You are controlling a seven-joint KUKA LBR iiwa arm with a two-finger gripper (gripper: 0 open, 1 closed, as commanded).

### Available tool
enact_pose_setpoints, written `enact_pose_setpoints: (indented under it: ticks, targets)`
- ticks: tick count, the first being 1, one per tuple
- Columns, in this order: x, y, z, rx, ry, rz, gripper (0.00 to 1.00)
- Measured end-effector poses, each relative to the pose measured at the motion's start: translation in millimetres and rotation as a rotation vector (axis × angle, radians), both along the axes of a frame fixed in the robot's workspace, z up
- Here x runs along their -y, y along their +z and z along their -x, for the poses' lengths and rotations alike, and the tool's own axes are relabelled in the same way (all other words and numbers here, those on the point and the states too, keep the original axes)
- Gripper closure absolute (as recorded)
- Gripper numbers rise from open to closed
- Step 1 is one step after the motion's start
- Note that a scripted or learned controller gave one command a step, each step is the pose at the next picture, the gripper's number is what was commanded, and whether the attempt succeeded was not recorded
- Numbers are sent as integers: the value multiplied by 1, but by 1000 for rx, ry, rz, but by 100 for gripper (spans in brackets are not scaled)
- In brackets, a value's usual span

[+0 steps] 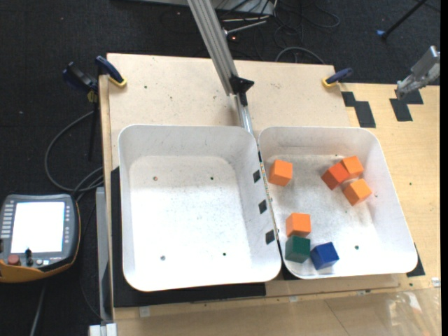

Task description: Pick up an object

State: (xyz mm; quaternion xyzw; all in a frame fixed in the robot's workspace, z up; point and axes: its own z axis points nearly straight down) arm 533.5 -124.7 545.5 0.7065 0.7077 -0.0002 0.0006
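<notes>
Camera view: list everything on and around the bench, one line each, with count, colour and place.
Orange blocks: five, orange, right bin; one near its left wall, three clustered at upper right, one lower middle.
Green block: one, dark green, right bin's front, just below an orange block.
Blue block: one, blue, right bin's front, beside the green block.
Bins: two, white, side by side on the bench.
Bench: one, pale wood.
Clamps: two, blue and yellow, at the bench's far corners.
Metal rail: one, silver, slanting from the top down to where the bins meet.
Handheld control panel: one, grey and orange, on the floor at left.
Cables: several, black, on the dark floor.
</notes>
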Motion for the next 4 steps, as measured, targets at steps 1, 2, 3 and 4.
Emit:
enact_pose_setpoints:
  ticks: [1,2,3,4]
  targets:
    - [-67,0,0,0,7,-2,0]
    - [-122,1,24,0,8,-2,0]
    - [-148,-114,29,-9,2,0,0]
    - [-78,-17,32,10,-8,2,0]
